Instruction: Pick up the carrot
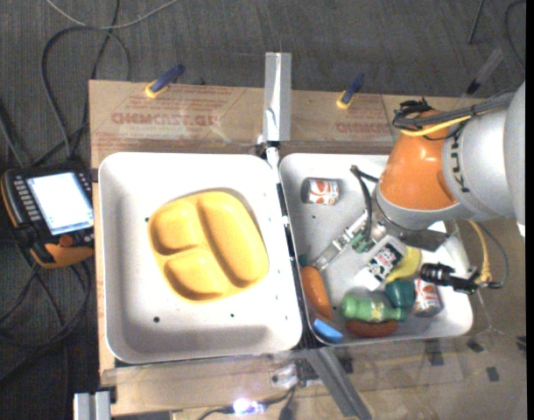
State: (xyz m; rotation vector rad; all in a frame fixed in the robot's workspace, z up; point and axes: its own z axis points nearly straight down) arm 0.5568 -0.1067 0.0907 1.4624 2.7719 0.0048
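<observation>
The carrot [317, 292] is an orange, tapered piece lying along the left wall of the right bin [295, 201], near its front. My gripper [326, 255] hangs low in that bin, just above and slightly right of the carrot's upper end, and I see nothing held in it. The grey arm with its orange band [418, 178] reaches in from the right and hides the bin's back right part.
Close to the carrot lie a blue piece [328, 328], a green bottle [372, 305], a dark red item [370, 328], a yellow item [405, 263] and a can [427, 297]. Another can [321, 191] sits at the back. The left bin [127, 322] holds a yellow divided plate [207, 244].
</observation>
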